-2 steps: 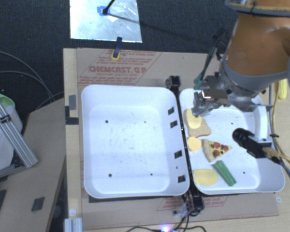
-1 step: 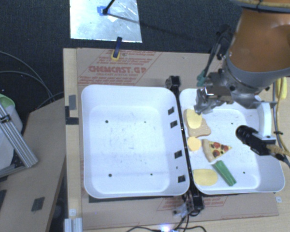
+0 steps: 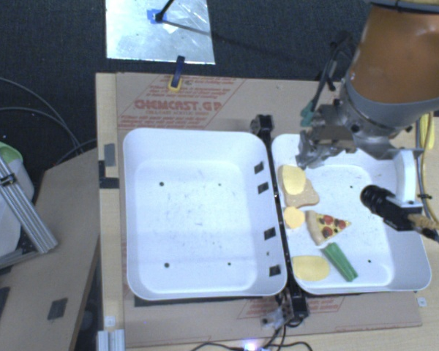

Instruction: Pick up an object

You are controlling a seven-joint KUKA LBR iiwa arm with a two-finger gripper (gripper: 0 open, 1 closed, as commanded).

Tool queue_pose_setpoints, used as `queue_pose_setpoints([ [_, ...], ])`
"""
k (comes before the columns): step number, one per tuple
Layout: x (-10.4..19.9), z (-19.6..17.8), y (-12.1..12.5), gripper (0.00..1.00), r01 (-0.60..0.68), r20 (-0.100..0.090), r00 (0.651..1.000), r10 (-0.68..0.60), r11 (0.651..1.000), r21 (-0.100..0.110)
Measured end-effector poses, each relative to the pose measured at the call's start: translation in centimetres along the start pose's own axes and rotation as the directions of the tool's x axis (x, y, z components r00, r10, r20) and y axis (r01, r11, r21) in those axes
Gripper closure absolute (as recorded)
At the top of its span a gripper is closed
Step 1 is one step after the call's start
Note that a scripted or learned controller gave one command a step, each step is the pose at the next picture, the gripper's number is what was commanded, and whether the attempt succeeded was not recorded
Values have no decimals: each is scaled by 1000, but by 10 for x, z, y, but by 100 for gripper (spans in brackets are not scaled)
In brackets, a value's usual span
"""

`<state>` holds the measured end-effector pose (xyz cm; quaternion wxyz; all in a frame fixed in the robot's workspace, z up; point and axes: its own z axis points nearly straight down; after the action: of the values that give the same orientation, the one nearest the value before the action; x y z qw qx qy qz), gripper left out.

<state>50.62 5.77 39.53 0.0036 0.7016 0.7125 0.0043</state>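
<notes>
Toast slice, pizza slice, green stick crowd right bin; end effector just above toast, grip state unclear.

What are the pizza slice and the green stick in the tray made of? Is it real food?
Probably not real. The pizza slice looks like moulded plastic: flat colours, neat red dots, smooth edges. The green stick looks like plastic too, one even green with a slight shine. The white bin under them seems thin, glossy formed plastic with rounded corners.
</notes>
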Motion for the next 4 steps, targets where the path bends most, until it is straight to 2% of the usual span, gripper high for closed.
queue_pose_setpoints([
  [1,-73,-68,-20,100,-20,2,1000,20,1000,1],
  [2,-36,-10,-20,100,-9,0,1000,9,1000,12],
  [3,26,-28,-19,100,-5,-1,1000,5,1000,7],
  [4,22,-39,-18,100,-6,0,1000,6,1000,4],
])
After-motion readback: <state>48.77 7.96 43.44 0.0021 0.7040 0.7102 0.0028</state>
